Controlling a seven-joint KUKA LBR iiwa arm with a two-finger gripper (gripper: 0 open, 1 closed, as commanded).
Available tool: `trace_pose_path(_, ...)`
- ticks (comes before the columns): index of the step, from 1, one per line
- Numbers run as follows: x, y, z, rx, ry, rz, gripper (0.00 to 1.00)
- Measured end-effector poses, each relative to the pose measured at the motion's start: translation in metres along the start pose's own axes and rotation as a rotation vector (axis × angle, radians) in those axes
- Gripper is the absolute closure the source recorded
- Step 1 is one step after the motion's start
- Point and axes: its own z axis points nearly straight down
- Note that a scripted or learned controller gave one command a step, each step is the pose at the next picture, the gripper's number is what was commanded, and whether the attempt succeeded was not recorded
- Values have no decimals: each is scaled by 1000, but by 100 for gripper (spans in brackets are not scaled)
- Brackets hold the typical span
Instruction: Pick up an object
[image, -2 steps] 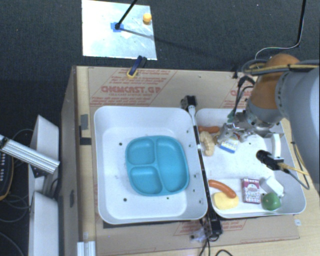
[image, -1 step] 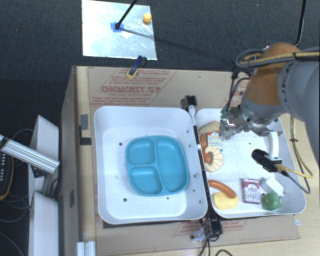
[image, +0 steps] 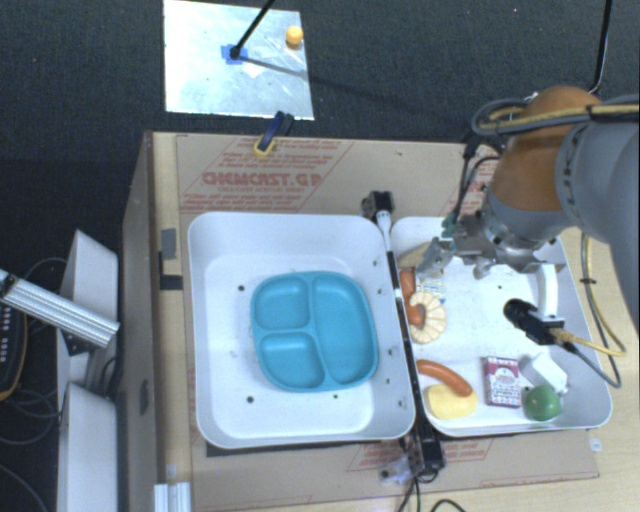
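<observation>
My gripper (image: 458, 254) hangs over the back half of the right bin (image: 590, 385), under the grey and orange wrist. Just left of it an orange sausage (image: 407, 283) lies along the bin's left wall, with a pale ring-shaped food piece (image: 430, 311) below it. Toward the front lie a second orange sausage (image: 445, 376), a yellow piece (image: 451, 403), a dark red box (image: 502, 383), a green ball-shaped fruit (image: 541, 403) and a small white piece (image: 547, 371). Nothing shows between the fingers.
The left bin (image: 215, 300) holds a blue divided plate (image: 313, 330). The two bins meet at a dark divider (image: 397, 330). A cardboard sheet (image: 270, 175) lies under the bins, with a yellow and blue clip (image: 271, 133) at its back edge.
</observation>
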Motion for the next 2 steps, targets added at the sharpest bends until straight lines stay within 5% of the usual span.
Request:
trace_pose_path(1, -43, 19, 95, -7, -2, 2, 0)
trace_pose_path(2, -39, 70, 98, 22, -7, 1, 0)
